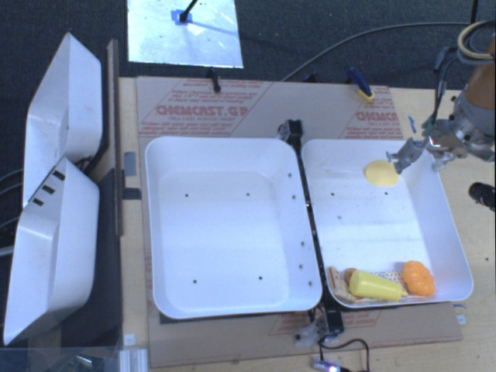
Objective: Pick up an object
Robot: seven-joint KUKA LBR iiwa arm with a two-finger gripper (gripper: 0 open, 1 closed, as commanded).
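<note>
Where claw [409, 155] meets pale yellow disc [381, 173] in right bin [434, 208], grip state unreadable.

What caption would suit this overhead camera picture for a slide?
Robot claw hovering at a pale yellow disc in the right bin, with an orange ball and yellow bottle nearby.
</note>
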